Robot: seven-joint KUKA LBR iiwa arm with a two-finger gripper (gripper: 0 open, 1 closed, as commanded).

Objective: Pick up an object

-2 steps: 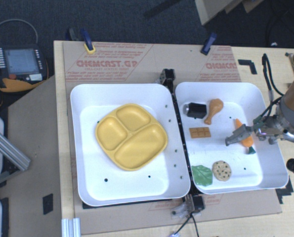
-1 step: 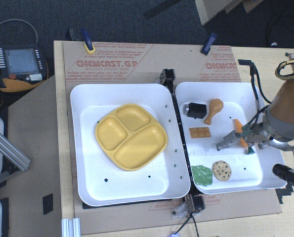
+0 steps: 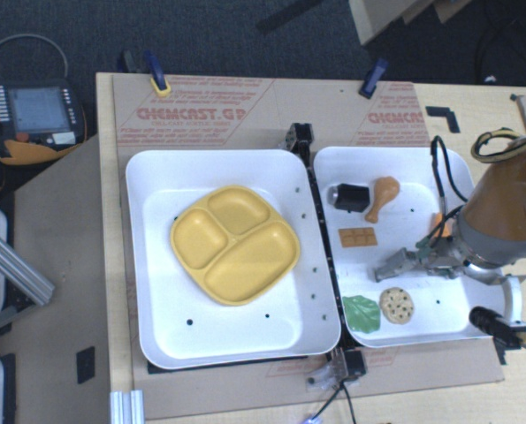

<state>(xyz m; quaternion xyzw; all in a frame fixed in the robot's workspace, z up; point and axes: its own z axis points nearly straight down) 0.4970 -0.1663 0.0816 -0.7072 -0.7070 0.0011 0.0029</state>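
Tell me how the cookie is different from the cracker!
The cookie is round and pale with dark specks; the cracker is a flat brown rectangle. The cookie lies nearer the front rim of the right bin, beside a green leaf; the cracker lies farther back, near a drumstick. Both lie flat in that bin.

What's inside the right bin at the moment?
The right bin holds a black block, drumstick, cracker, green leaf and cookie. The arm hides its right side.
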